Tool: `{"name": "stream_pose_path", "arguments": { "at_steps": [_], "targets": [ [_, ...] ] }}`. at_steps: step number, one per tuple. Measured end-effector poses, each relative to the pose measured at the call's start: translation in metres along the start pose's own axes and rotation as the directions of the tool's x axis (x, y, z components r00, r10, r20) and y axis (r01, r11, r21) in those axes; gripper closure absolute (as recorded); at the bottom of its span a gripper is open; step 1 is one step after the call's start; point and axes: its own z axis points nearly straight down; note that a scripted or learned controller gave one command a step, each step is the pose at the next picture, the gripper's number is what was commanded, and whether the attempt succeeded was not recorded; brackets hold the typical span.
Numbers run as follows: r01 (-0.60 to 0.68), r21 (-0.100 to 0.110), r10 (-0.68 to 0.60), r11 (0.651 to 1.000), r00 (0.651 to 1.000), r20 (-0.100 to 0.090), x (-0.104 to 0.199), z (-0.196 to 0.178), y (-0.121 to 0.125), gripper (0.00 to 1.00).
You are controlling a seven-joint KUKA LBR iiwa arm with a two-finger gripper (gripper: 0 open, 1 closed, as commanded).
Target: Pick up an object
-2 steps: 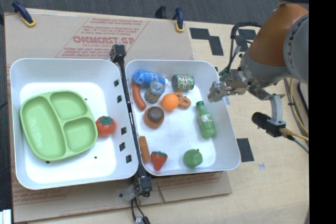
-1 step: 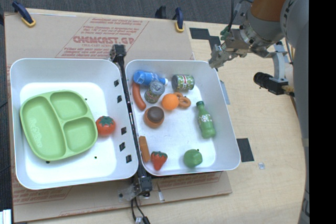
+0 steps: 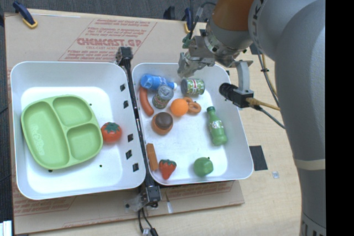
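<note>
My gripper point(image 3: 187, 67) hangs over the far edge of the right bin point(image 3: 237, 135), just above and left of a green can point(image 3: 193, 86). Nothing shows in its grasp. Close by in that bin lie a blue toy point(image 3: 150, 82), a grey can point(image 3: 162, 96), a red sausage point(image 3: 146, 101), an orange point(image 3: 178, 107) and an orange ring point(image 3: 193, 106). Nearer the front are a brown doughnut point(image 3: 162, 122), a green bottle point(image 3: 216, 126), a green apple point(image 3: 203, 166), a strawberry point(image 3: 167, 167) and a thin orange stick point(image 3: 151, 156).
The left bin point(image 3: 22, 74) holds a green divided plate point(image 3: 61, 130) and a tomato point(image 3: 110, 132) at its right side. A black divider rail point(image 3: 130, 102) runs between the bins. The arm's grey body fills the right side above the bench.
</note>
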Motion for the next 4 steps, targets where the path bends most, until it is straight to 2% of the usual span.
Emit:
{"name": "stream_pose_path", "arguments": {
  "at_steps": [1, 2, 3, 4],
  "targets": [
    [-0.001, 0.002, 0.001, 1.0, 1.0, 0.001, 0.005, 0.026, 0.011, 1.0],
    [-0.003, -0.001, 0.003, 1.0, 1.0, 0.001, -0.001, 0.004, -0.03, 1.0],
    [-0.002, -0.001, 0.002, 1.0, 1.0, 0.002, -0.013, 0.014, -0.074, 1.0],
    [-0.002, -0.003, 0.002, 1.0, 1.0, 0.001, 0.007, -0.005, -0.063, 1.0]
  ]
}}
